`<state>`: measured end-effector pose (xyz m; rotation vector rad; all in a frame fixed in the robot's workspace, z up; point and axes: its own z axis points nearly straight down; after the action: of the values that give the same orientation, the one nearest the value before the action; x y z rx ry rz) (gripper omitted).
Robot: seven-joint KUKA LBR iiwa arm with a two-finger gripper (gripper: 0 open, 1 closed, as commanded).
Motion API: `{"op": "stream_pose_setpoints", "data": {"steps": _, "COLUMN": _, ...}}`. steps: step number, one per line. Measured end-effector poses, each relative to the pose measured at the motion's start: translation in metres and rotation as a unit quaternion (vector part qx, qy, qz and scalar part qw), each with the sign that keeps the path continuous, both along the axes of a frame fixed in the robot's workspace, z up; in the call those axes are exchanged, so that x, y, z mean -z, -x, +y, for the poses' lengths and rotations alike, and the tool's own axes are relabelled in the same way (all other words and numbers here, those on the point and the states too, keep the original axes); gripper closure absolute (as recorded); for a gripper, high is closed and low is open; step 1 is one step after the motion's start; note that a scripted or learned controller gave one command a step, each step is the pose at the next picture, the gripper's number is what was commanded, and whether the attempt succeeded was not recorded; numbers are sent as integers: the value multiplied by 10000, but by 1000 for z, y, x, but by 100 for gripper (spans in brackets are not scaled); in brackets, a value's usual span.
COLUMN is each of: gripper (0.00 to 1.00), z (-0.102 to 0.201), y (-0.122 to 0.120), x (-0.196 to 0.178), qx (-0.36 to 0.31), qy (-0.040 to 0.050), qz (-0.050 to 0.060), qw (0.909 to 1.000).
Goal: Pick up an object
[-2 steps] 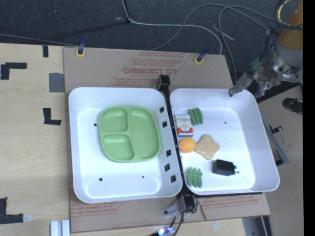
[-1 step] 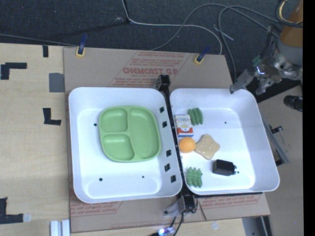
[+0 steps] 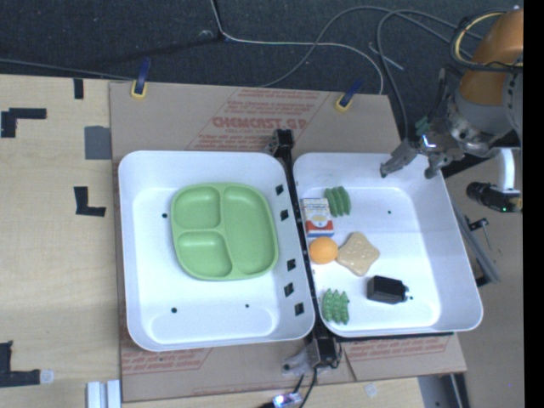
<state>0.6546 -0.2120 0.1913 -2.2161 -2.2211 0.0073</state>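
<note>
In the right bin (image 3: 442, 253) lie several small objects: a green ridged piece (image 3: 338, 200), a small red and white box (image 3: 317, 213), an orange ball (image 3: 322, 251), a tan cracker-like piece (image 3: 358, 253), a black block (image 3: 388, 290) and a second green ridged piece (image 3: 336, 306). My gripper (image 3: 413, 161) hangs over the bin's far right rim, above and apart from all of them. Its two fingers are spread, open, with nothing between them.
The left bin (image 3: 136, 228) holds a green divided plate (image 3: 224, 230). Black clips run along the seam between the bins. Cables trail across the dark floor behind the bench, and cardboard lies under both bins.
</note>
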Motion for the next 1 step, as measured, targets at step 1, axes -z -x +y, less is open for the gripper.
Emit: {"op": "stream_pose_setpoints", "data": {"steps": 1, "gripper": 0, "z": 10, "y": -3, "x": 57, "qx": 1, "qy": -1, "qz": 3, "qw": 10000}}
